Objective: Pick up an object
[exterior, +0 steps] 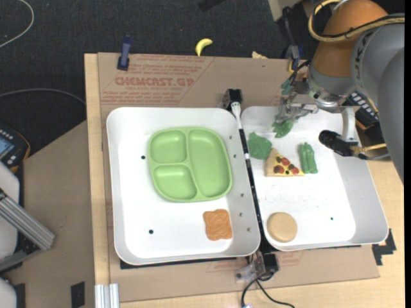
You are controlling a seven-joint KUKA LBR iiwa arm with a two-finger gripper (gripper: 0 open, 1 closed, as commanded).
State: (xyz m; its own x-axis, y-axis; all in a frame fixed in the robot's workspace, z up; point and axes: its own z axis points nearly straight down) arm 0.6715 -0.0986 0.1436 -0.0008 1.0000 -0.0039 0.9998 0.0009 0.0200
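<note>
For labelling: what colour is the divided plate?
The plate is light green, clearest in camera view.

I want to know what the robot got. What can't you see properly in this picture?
1. Camera view: whether the end effector grips the small green piece under it; too small and blurred.
2. Camera view: the right bin at its far right corner, hidden by the arm.

- plate's white bin [128, 172] and other white bin [350, 197]: smooth plastic, faint sheen
- green divided plate [191, 163]: smooth plastic, soft gloss
- brown board [160, 82] beneath: matt, paper-faced, red print
- orange waffle piece [218, 224]: ridged, matt
- tan round biscuit [282, 226]: smooth, matt
- arm's orange band [347, 37]: glossy, hard shell
</note>
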